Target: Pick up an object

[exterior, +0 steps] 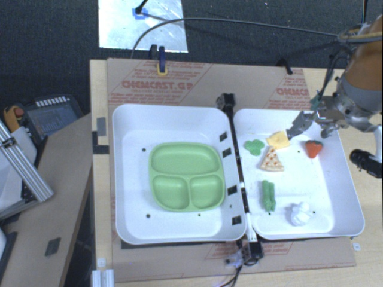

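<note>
Grey claw point(304, 124) blurred, arm point(363, 82) cut off

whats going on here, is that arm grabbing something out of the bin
Not yet, as far as the view shows. The arm's end effector hangs over the right bin, close to the yellow piece and the red toy. The pizza slice, green bean and white lump lie loose there too. The left bin holds a green tray.

Arm point(365, 70) cut off at right edge; claw point(306, 124) tips blurred (opening unreadable).
</note>
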